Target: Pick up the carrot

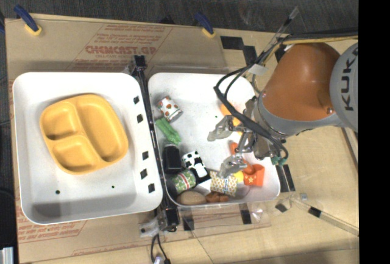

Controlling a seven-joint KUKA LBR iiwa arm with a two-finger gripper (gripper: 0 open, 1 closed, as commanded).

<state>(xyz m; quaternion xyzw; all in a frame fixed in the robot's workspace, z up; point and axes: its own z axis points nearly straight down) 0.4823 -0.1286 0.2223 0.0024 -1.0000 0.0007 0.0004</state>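
White plastic forms two shallow bins side by side on a cardboard-covered bench (91, 43). The left bin (36, 196) holds a yellow divided tray (84, 132) with three compartments, lying toward the bin's far left. The right bin (195, 89) holds a scatter of small toys, most of them crowded along its near edge. A grey arm (304, 89) with a broad orange band reaches in from the right, and its gripper (234, 146) hangs over the right half of this bin, with two metal fingers (219, 130) spread apart and nothing between them. A small orange shape, probably the carrot (234, 147), shows between the fingers and partly under the gripper, though it is too hidden to be sure. Just nearer the camera lies an orange block (255, 175), and beside it a patterned yellow and white piece (223, 183). Further left along the near edge sit a black and white cow toy (196, 163), a green can (182, 181), a black object (171, 159) and brown food pieces (201, 197). A green vegetable (167, 132) and a small red and white can (169, 108) lie near the bin's left wall. Blue clamps (27, 19) grip the cardboard's far edge.
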